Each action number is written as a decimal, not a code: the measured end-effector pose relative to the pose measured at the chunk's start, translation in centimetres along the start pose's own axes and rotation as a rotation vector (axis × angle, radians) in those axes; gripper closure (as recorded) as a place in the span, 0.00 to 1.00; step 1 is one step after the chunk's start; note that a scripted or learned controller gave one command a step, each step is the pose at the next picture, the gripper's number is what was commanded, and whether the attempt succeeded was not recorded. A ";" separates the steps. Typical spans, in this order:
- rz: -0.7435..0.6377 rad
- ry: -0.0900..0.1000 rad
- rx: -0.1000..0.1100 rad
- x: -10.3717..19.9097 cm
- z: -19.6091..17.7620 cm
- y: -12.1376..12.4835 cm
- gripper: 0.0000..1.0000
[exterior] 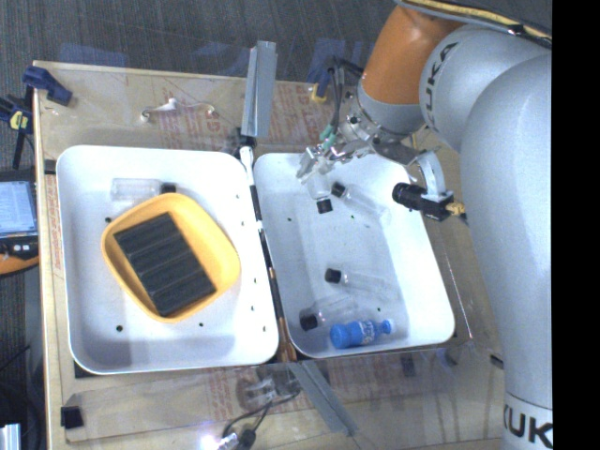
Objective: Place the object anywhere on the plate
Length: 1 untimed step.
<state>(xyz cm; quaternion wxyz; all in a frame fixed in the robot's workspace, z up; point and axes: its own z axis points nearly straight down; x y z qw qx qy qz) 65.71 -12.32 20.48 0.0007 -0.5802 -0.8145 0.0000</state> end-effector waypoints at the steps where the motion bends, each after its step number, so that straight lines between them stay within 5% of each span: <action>1: 0.000 0.000 0.000 0.0 0.0 0.0 0.00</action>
